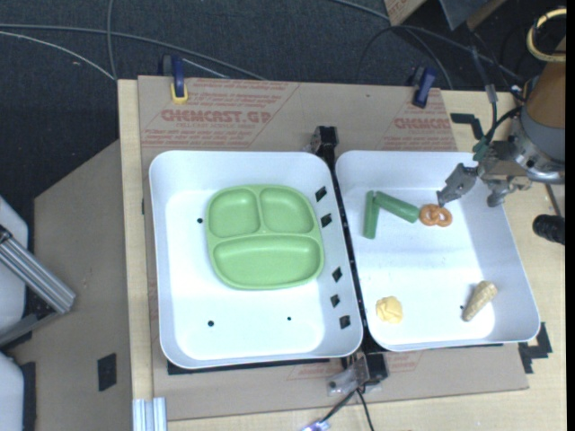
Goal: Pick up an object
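Observation:
The right bin (pixel 503 250) holds several small objects. A green L-shaped piece (pixel 382 212) lies near its back left, and an orange pretzel (pixel 435 215) sits just right of it. A yellow lump (pixel 389 309) rests near the front edge, and a beige ridged cone (pixel 479 301) lies at the front right. My gripper (pixel 473 191) hangs over the back right part of this bin, open, with nothing between its fingers. Its left fingertip (pixel 450 190) is just above and to the right of the pretzel.
The left bin (pixel 180 312) holds a green divided plate (pixel 265 237). A black divider with clips (pixel 334 241) runs between the bins. Blue clamps (pixel 179 76) hold the cardboard at the back. The arm (pixel 544 124) comes in from the right.

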`<move>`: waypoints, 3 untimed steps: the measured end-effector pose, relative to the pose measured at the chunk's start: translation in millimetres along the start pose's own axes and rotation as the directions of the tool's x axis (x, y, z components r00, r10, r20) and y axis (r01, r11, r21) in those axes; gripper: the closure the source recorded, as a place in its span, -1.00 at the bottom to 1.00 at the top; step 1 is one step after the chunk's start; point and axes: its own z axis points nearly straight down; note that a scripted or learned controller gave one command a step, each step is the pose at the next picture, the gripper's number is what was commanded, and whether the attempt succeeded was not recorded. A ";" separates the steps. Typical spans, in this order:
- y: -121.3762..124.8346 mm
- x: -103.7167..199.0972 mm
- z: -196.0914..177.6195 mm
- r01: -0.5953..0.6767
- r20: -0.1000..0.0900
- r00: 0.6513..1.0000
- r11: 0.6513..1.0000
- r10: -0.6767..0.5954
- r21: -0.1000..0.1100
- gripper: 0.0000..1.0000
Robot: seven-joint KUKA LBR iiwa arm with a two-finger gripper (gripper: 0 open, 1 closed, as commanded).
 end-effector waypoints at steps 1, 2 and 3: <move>2.7 0.4 -7.9 0.003 0.003 1.000 1.000 -0.003 -0.014 -1.00; 6.3 -6.3 51.8 0.003 0.001 1.000 1.000 -0.003 -0.008 -1.00; 7.5 -2.8 114.6 0.004 0.001 1.000 1.000 -0.004 -0.009 -1.00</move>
